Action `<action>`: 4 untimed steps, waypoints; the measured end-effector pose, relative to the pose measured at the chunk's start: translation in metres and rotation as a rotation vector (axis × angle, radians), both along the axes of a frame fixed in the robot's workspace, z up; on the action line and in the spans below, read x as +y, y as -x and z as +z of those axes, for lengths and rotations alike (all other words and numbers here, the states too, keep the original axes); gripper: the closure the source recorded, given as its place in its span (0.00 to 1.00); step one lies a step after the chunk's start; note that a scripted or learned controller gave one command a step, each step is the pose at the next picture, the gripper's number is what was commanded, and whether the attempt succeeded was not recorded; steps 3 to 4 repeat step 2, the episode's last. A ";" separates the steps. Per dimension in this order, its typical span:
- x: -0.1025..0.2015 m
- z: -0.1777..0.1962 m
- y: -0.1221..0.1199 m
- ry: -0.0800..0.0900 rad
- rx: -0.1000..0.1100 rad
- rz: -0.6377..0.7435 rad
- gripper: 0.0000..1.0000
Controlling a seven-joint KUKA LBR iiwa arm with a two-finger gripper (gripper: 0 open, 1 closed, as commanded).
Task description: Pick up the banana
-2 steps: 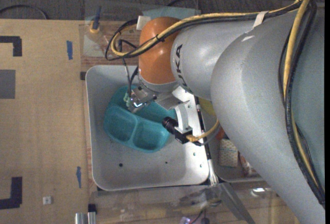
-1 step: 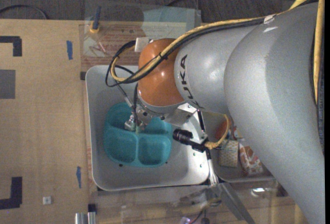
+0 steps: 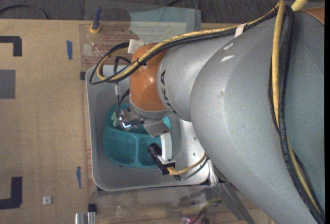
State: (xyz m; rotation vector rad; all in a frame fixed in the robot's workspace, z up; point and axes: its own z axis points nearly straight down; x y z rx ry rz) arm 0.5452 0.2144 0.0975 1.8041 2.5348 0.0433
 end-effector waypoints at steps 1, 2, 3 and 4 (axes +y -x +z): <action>0.001 -0.002 -0.019 -0.019 0.024 -0.470 1.00; 0.014 -0.005 -0.094 -0.002 0.055 -0.744 1.00; 0.014 -0.005 -0.094 -0.002 0.055 -0.744 1.00; 0.014 -0.005 -0.094 -0.002 0.055 -0.744 1.00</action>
